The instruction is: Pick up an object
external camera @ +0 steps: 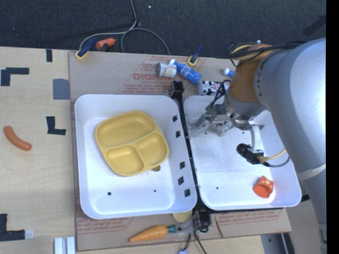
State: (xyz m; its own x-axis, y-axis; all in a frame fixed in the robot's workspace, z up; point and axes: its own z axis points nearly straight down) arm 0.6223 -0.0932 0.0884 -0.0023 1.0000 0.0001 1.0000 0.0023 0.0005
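In the right bin [233,200], a small orange object [263,187] lies near the front right corner. The left bin [90,194] holds a yellow divided plate [132,142], and a small brown bit [155,168] peeks out from under its front edge. The grey arm with its orange band [244,83] reaches in from the right, over the back of the right bin. My gripper [205,125] hangs low over the back left part of the right bin, close to the wall between the bins. It is well apart from the orange object. Nothing shows in its grasp.
A black cable plug [248,152] juts from the wrist over the right bin. Outside the bins lie a toy carrot [150,233] at the front, a toy sausage [17,138] at far left, a blue and white bottle [180,70] behind, and an orange-handled clamp [95,45].
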